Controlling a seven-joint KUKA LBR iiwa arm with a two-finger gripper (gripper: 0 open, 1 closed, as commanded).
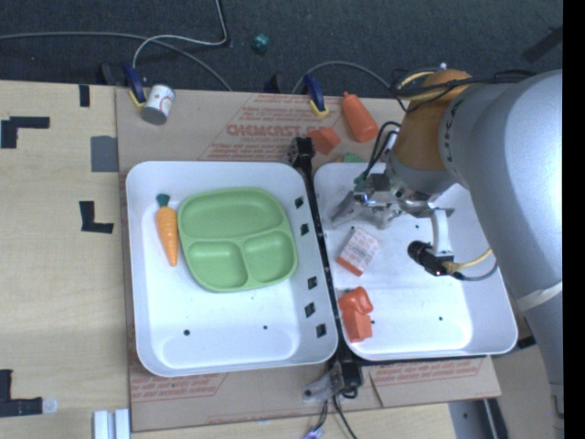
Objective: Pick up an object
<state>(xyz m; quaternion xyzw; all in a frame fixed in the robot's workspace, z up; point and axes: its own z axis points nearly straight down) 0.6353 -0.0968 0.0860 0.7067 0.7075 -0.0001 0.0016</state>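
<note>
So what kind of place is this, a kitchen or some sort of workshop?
Most likely a robot lab test bench, not a kitchen. The arm reaches over two white bins holding toy food such as a carrot and a green plate, with cables behind.

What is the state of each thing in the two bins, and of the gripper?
Green divided plate: lies flat in the left bin, nothing in its compartments.
Toy carrot: lies beside the plate, on its left, apart from it.
Small packet: lies flat in the right bin, below the gripper.
Orange toy: rests near the divider.
Gripper: low above the right bin, holds nothing visible.
</note>
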